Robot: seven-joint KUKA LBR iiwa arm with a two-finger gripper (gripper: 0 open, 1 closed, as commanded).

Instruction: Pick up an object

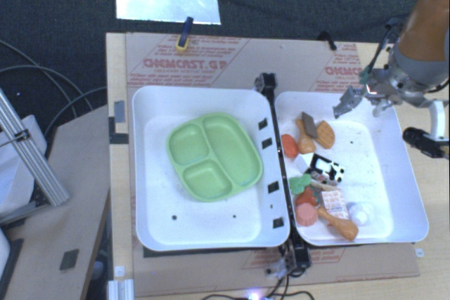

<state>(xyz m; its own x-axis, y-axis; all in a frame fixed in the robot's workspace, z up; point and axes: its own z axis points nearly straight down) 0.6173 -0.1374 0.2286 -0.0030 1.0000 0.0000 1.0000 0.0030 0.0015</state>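
Lying diagonally, drumstick (pixel 336 220) points lower-right; fingers (pixel 346 103) spread, holding nothing

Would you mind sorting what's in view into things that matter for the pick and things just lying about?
For the job:
- end effector, above the right bin's far edge
- toy pile in the right bin

Lying about:
- green tray in the left bin
- blue and yellow tool on the board behind the bins
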